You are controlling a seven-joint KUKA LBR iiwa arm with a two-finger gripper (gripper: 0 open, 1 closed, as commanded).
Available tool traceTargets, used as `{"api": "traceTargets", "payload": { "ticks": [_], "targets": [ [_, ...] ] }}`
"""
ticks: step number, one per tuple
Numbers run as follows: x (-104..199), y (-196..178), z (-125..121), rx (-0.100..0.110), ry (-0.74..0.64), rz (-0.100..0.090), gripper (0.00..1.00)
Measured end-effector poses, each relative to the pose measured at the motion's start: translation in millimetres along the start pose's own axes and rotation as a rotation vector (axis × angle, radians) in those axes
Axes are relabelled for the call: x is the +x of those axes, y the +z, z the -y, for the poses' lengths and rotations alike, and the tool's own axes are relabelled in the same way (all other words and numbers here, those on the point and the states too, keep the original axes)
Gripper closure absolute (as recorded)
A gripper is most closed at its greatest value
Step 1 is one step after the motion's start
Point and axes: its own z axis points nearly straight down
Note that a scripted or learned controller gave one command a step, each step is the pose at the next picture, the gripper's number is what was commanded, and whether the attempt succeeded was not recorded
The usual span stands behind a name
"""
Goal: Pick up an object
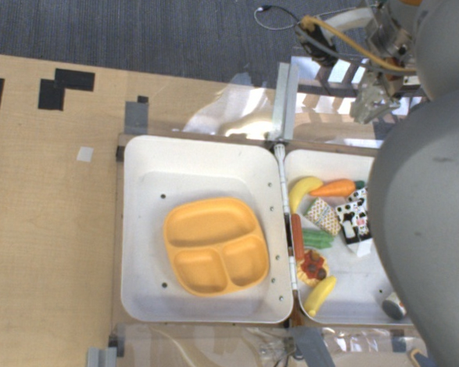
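Note:
The right bin (346, 308) holds a pile of small toy foods. Among them are a yellow banana (301, 192), an orange carrot (335, 188), a patterned cracker-like block (322, 215), a black-and-white spotted piece (357, 216), a green piece (316, 240), a red-and-orange piece (313, 265) and a second yellow piece (320, 295). The grey arm (428, 208) covers the right part of this bin. My gripper (370, 105) hangs blurred beyond the bin's back edge, apart from all the toys.
An orange-yellow divided plate (216, 244) lies in the left bin (145, 212). A reddish stick (295, 234) lies along the divider between the bins. A grey lump (393, 309) sits at the right bin's front. Cables and metal framing (334, 29) crowd the back.

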Motion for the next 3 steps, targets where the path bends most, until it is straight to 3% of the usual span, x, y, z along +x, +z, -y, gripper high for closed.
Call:
{"api": "traceTargets", "payload": {
  "ticks": [1, 2, 3],
  "targets": [
    [0.2, 7.9, 17.9, 0.000, 0.001, 0.001, 1.00],
    [-2.2, 30.3, -12.3, -0.001, 0.001, 0.002, 1.00],
    [-7.4, -37.6, -28.6, -0.001, -0.001, 0.001, 1.00]
  ]
}}
